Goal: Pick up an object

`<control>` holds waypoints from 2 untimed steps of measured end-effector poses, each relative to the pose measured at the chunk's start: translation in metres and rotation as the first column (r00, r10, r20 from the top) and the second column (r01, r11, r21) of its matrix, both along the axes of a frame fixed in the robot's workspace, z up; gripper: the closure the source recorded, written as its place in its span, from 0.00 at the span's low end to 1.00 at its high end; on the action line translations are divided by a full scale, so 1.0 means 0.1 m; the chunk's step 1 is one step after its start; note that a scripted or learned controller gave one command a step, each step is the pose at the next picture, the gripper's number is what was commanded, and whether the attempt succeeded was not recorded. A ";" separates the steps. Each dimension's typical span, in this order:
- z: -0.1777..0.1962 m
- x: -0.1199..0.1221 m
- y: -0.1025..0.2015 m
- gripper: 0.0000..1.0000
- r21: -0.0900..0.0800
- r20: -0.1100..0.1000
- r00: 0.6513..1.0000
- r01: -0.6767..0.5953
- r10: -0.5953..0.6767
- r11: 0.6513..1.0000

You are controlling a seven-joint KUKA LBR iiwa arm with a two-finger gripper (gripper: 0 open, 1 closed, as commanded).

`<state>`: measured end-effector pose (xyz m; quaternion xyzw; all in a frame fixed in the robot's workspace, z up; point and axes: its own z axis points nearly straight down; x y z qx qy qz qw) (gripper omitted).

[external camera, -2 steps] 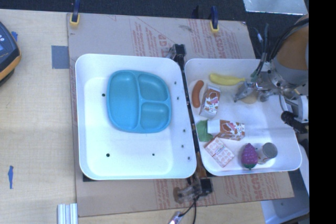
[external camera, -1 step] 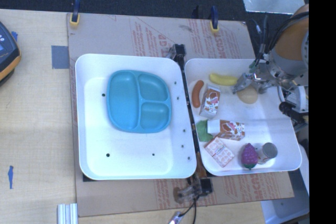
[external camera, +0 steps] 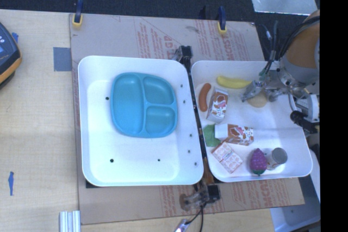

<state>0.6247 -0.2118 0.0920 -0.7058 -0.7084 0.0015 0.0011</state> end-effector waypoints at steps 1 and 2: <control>0.00 0.31 0.00 0.00 0.001 0.000 1.000 -0.001 0.001 1.000; 0.00 -0.04 0.00 0.00 0.000 0.000 1.000 -0.001 0.001 1.000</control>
